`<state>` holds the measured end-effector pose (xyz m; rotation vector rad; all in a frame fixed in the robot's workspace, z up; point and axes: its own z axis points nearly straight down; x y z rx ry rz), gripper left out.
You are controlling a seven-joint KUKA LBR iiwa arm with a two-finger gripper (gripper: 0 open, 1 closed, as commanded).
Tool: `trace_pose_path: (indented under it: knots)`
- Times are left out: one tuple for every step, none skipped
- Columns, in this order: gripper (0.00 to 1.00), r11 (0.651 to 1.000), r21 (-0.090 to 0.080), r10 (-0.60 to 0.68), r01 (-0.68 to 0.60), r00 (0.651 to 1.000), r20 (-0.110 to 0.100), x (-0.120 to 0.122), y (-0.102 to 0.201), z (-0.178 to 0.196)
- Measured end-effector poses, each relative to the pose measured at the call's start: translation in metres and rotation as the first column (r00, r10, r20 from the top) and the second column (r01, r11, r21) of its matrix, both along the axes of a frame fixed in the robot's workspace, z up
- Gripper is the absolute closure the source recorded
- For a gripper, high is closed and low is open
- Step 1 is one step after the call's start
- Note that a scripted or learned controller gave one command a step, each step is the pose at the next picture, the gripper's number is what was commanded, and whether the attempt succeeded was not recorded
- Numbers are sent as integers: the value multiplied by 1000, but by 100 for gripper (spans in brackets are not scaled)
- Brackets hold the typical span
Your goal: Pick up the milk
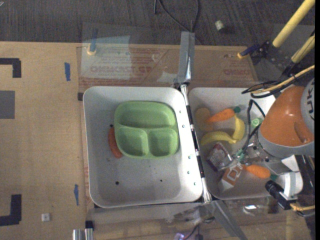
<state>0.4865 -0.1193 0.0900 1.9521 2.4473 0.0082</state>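
The milk [230, 177], a small white carton with brown-orange print, lies tilted near the front edge of the right bin [220, 190]. My gripper [236, 159] hangs just above and behind the carton, at the end of the grey arm with the orange band [285, 124]. Its fingers [227, 160] stand open, spread over the carton's upper end, with nothing between them. The arm hides the right part of this bin.
Around the milk lie a dark snack packet [217, 155], a banana [226, 135], one carrot [221, 115] at the back and another carrot [258, 171] to the right. The left bin [100, 184] holds a green divided plate [146, 129] and a red sausage [114, 143].
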Motion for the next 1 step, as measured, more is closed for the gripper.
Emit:
trace_pose_path:
  knots:
    - [100, 1000, -1, -2, 2, 1000, 5, 2, -1, 8]
